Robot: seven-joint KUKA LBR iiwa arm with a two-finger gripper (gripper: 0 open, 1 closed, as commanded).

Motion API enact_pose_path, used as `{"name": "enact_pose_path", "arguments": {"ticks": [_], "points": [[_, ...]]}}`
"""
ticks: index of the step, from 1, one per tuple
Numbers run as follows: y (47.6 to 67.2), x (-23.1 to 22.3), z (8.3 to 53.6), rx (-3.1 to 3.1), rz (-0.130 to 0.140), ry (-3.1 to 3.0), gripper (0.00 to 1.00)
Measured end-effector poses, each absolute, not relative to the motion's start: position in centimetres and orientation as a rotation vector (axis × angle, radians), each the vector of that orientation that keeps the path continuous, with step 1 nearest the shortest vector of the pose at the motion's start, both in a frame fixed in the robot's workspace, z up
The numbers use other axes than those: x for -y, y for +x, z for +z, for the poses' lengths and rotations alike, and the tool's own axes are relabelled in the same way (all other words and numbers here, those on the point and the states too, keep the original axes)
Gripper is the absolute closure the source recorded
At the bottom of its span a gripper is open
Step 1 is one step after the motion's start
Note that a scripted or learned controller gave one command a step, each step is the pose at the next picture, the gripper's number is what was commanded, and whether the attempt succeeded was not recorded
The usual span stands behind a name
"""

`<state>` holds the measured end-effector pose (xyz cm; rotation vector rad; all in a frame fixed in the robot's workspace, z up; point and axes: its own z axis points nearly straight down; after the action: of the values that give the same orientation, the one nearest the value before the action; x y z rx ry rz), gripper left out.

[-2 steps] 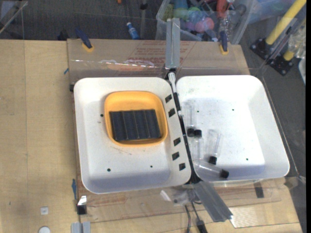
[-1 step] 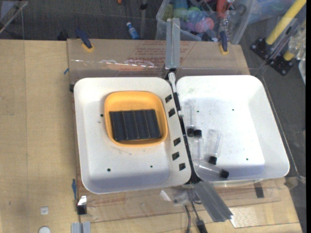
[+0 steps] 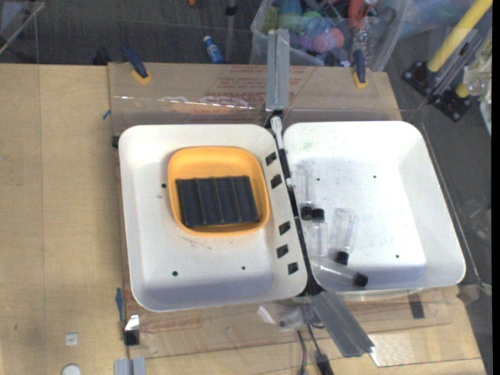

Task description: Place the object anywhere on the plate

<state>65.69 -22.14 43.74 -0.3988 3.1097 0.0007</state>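
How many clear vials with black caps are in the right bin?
3. One vial is near the divider, one is in the middle, one lies along the near wall. Clear ones are hard to see; others may be missed.

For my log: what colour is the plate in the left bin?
Orange-yellow plate, seen in the camera view.

I see the left bin point(image 3: 148, 264) open around the plate point(image 3: 181, 162), whose middle is covered by a dark ribbed block point(image 3: 217, 201). In the right bin point(image 3: 406, 170), clear tubes point(image 3: 342, 229) crowd the near-left part; the far half is open.
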Motion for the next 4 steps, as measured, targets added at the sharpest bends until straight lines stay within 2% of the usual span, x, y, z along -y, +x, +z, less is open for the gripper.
{"name": "enact_pose_path", "arguments": {"ticks": [1, 4], "points": [[66.74, 22.38, 43.73, -3.112, -0.001, -0.332, 1.0], [66.8, 22.12, 43.64, -2.385, -0.005, -2.031, 1.0]]}}
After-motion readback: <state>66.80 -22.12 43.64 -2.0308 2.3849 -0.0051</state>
